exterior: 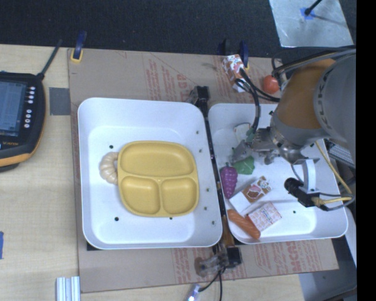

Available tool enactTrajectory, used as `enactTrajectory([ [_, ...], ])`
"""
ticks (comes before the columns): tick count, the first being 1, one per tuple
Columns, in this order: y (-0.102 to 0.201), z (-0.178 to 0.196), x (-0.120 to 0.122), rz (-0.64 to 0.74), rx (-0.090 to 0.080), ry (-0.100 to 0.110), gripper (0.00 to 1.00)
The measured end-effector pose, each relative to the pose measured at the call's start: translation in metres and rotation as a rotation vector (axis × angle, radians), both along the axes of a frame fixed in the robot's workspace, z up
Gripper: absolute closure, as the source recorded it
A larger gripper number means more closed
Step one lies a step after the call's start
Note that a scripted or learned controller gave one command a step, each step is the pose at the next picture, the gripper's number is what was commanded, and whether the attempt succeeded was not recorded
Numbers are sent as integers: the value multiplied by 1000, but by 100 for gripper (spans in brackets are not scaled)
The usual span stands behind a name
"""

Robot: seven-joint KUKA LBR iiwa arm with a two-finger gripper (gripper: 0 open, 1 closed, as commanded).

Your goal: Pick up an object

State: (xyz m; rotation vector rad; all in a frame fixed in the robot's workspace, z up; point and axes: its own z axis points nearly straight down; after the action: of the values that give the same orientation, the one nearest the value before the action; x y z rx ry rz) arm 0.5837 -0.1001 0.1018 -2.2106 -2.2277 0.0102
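My gripper (pixel 250 149) hangs low over the left part of the right bin (pixel 329 227), under the grey arm with its orange band (pixel 304 99). Just below the gripper lies a green toy (pixel 243 165); whether they touch is unclear. Close by are a purple grape bunch (pixel 228 179), a small brown-and-white packet (pixel 256 189), a pink-and-white packet (pixel 264 216) and an orange carrot (pixel 244 225).
The left bin (pixel 100 227) holds a yellow divided plate (pixel 158 177) with a beige pastry (pixel 108 167) at its left side. A teach pendant (pixel 9 118) lies at the far left of the bench. A red ball (pixel 271 84) and a small wrapper (pixel 233 64) sit behind the right bin.
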Motion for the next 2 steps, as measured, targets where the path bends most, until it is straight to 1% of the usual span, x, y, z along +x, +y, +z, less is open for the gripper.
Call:
enactTrajectory([
  [1,-1,10,0,1,-1,1,100],
  [2,-1,10,0,2,-1,1,0],
])
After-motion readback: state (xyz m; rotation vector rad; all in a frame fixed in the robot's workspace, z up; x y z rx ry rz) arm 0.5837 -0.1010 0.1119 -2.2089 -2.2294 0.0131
